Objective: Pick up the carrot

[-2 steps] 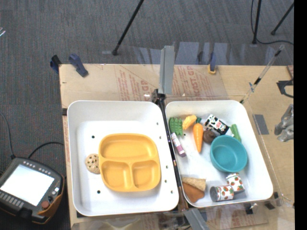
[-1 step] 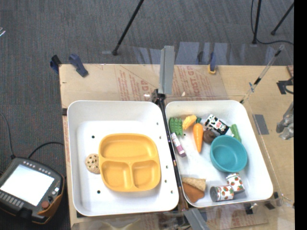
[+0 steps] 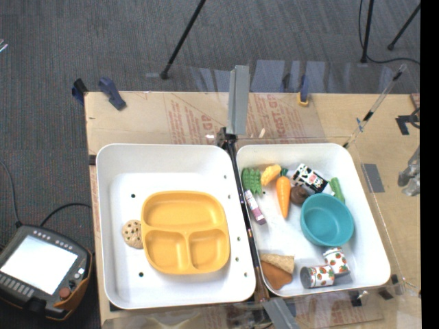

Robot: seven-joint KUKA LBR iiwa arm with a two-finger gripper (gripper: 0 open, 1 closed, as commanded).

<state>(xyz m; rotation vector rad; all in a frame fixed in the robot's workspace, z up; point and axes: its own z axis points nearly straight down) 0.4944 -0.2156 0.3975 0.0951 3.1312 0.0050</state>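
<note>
**Carrot lies free in the right bin; arm barely in at the right edge**

Right bin (image 3: 363, 184): crowded along its far half. The carrot (image 3: 283, 196) lies near the middle of that half, green top toward the far wall, tip pointing to the near side. Just beside it on the left: a green ridged vegetable (image 3: 251, 180) and a small pink-and-white tube (image 3: 255, 208) along the divider. A yellow corn piece (image 3: 270, 175) touches or nearly touches the carrot's top. On its right, a dark brown lump (image 3: 298, 195) and the teal bowl (image 3: 327, 219), close by. A cow-patterned carton (image 3: 310, 178) and a green pod (image 3: 337, 190) sit by the far right corner.

Open floor: a white patch just below the carrot tip, before the brown wedge (image 3: 277, 269) and two strawberry-print cans (image 3: 326, 269) at the near wall.

Left bin (image 3: 110, 184): yellow divided plate (image 3: 185, 232) in the centre, cookie (image 3: 132, 234) touching its left rim.

Pincer: a grey part of the arm (image 3: 411, 173) shows at the right edge, outside the bins, well apart from the carrot. Opening cannot be told.
</note>
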